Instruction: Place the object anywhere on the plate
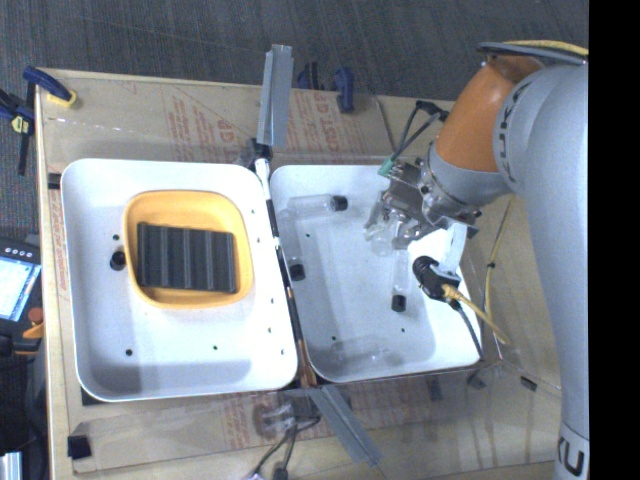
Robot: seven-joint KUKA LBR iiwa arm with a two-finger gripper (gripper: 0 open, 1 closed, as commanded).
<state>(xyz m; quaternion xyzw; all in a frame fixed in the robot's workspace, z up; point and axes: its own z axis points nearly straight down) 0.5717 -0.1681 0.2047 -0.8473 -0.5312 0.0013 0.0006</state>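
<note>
Arm bent down over the right bin (455, 353), from the right side.
The gripper (392, 226) hangs low near the bin's upper part; I cannot tell if the jaws are clenched. A clear object (380, 236) perhaps lies there. The yellow plate (185, 208) sits in the left bin (90, 348).

Grey arm (555, 218); orange band (480, 118); black cables at wrist

Wood bench (150, 118), two white bins side by side: left bin (85, 268), right bin (340, 338).
</note>
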